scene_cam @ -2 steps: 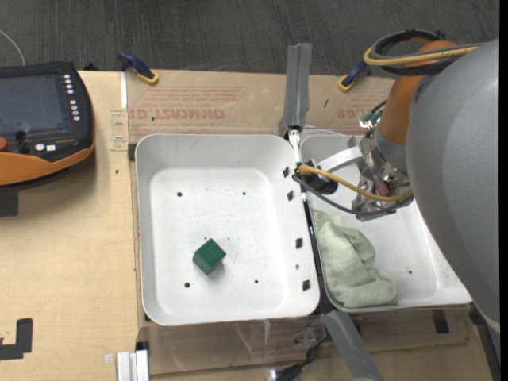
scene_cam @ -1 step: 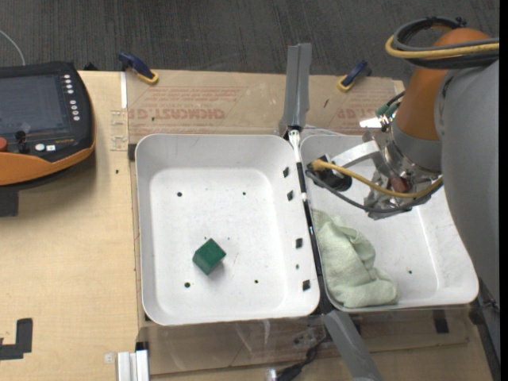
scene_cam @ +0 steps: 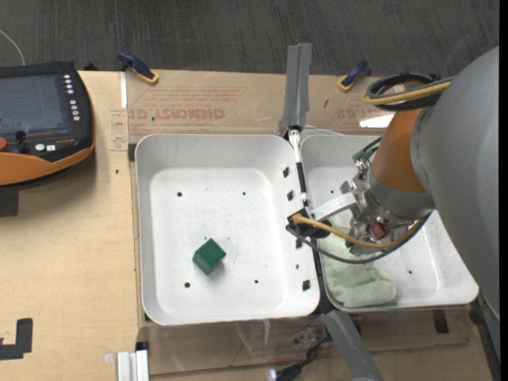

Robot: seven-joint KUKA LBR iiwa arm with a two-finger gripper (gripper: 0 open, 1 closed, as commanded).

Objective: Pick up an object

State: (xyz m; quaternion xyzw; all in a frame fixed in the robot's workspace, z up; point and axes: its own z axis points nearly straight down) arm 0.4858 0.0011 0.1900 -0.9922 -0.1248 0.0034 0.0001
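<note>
Nearest, in my left bin (scene_cam: 151,213), a little green block (scene_cam: 209,256) sits alone on the white floor. In my right bin (scene_cam: 456,288) lies a soft pale cloth (scene_cam: 361,286). My claw (scene_cam: 367,230) hangs low just above that cloth, but I cannot tell its state. Far back on the table (scene_cam: 63,260) rests a control tablet (scene_cam: 40,125).

Even, fairly bright overhead light, with the two white bins (scene_cam: 159,213) nearly washed out; the green block (scene_cam: 209,256) in the left one casts only a soft, short shadow. The arm (scene_cam: 468,133), right of the bins, looks blurred and out of focus
</note>
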